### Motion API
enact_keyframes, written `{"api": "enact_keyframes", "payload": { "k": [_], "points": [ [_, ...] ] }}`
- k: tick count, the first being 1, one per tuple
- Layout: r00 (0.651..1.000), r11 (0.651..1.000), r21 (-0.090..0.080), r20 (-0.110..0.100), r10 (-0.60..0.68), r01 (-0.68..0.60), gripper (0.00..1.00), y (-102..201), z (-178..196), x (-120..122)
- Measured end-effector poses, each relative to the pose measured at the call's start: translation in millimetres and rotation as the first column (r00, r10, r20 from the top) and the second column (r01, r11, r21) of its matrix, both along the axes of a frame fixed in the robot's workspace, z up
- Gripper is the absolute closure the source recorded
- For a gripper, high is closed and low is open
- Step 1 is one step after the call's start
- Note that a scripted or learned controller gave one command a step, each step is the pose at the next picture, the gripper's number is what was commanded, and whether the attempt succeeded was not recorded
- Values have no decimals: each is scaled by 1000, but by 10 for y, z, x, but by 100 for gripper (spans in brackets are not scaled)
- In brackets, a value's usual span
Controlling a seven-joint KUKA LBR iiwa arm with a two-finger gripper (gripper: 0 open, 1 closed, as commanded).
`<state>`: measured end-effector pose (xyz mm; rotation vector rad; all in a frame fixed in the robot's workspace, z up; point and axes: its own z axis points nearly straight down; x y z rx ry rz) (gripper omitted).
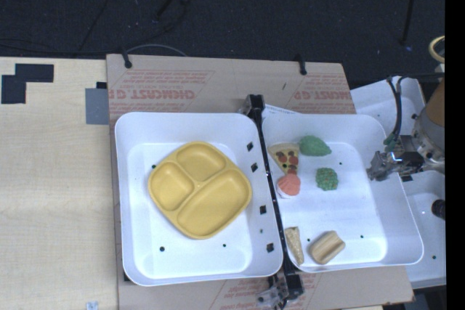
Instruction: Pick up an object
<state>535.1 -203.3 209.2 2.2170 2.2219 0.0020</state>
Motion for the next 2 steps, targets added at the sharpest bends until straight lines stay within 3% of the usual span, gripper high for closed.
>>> {"api": "enact_keyframes", "payload": {
  "k": [2],
  "points": [
    [1000,1000,4,-6,3,-3,100,1071,-84,277]
  ]
}}
